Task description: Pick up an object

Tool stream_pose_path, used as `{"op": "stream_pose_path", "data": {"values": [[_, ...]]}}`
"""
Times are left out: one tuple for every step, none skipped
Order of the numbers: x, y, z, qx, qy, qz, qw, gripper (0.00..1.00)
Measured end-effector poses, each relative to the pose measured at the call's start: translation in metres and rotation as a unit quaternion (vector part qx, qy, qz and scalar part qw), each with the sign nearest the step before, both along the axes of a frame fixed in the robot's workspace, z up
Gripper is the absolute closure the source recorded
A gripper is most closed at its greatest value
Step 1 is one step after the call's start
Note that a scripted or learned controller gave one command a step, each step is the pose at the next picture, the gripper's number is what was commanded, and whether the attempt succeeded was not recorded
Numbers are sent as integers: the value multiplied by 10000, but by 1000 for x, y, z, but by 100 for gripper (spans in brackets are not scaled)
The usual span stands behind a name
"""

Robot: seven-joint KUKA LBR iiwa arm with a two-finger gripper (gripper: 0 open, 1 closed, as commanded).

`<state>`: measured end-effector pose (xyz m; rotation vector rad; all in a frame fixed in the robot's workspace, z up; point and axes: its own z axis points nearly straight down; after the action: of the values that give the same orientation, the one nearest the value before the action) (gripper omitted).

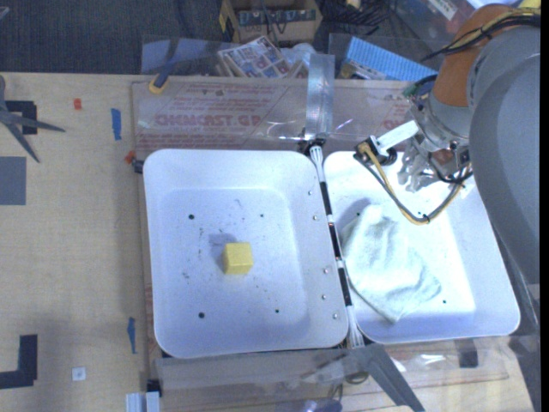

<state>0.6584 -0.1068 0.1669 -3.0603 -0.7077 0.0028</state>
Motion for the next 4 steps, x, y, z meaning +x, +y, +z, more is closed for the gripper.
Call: {"op": "stream_pose_path", "data": {"values": [[-21, 4, -53, 13, 6, 1610, 9870, 100], [-19, 29, 18, 2, -12, 1656, 9862, 100], [-35, 49, 18, 5, -9, -1279, 9918, 100], [-51, 9, -63, 12, 10, 667, 9978, 100]]}}
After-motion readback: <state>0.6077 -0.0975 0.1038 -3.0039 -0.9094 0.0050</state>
